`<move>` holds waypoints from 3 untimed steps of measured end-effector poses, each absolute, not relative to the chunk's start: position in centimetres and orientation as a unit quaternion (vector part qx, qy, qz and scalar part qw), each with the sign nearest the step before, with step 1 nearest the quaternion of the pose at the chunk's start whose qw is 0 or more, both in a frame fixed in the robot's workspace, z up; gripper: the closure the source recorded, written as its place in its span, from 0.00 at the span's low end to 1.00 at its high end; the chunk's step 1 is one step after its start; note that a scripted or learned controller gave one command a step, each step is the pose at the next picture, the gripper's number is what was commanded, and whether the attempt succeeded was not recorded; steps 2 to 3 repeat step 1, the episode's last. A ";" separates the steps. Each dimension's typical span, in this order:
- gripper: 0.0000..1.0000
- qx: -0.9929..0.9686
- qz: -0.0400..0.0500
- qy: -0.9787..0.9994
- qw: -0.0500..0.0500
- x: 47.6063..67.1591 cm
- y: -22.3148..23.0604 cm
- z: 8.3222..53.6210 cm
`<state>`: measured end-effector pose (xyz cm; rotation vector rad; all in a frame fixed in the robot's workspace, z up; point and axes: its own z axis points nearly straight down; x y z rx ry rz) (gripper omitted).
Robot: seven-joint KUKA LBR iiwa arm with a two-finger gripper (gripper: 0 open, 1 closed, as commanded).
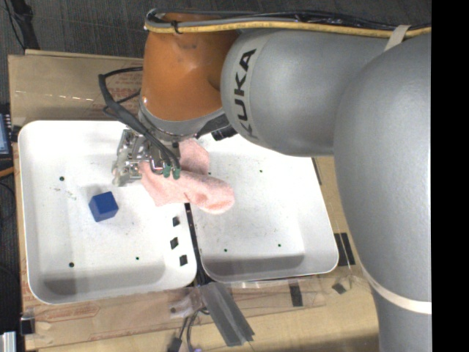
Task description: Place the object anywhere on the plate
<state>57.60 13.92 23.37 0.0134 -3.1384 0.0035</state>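
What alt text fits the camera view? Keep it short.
A grey KUKA arm reaches from the right, its tool low over a pink cloth draped across the divide between two white bins. A blue cube sits in the left bin.

from my end the feed is evenly lit from overhead, fairly bright. the white bins point(44, 196) read clean with mild glare, soft shadows pooling in their near corners. a faint shadow sits just below the gripper point(150, 160). the grey arm point(330, 94) carries a broad soft sheen. detail around the gripper is slightly soft and grainy.
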 end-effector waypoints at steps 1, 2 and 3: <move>0.00 0.004 0.001 -1.000 0.001 57.6 13.9 23.4; 0.00 0.004 0.001 -1.000 0.001 57.6 13.9 23.4; 0.00 0.004 0.001 -1.000 0.001 57.6 13.9 23.4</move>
